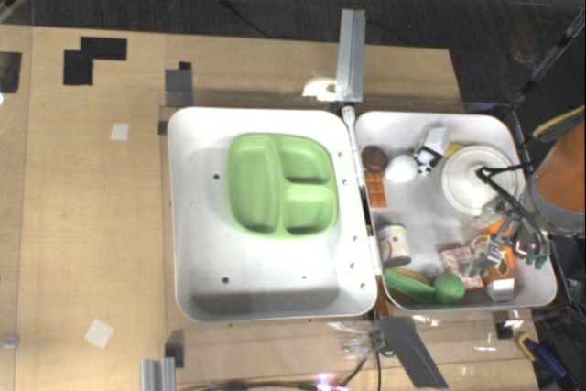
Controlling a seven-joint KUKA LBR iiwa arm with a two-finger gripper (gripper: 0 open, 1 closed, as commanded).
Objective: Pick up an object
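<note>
Your gripper sits low in the right bin, near its right edge, over the small clutter there. You cannot tell how its fingers stand.

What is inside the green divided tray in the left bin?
The green tray in the left bin shows three bare compartments with nothing in them. What lies under it is covered.

a green sectioned tray lies in the left bin. the right bin holds a white bowl at 2 o'clock, green produce at 7, the gripper lowered at 4.
</note>
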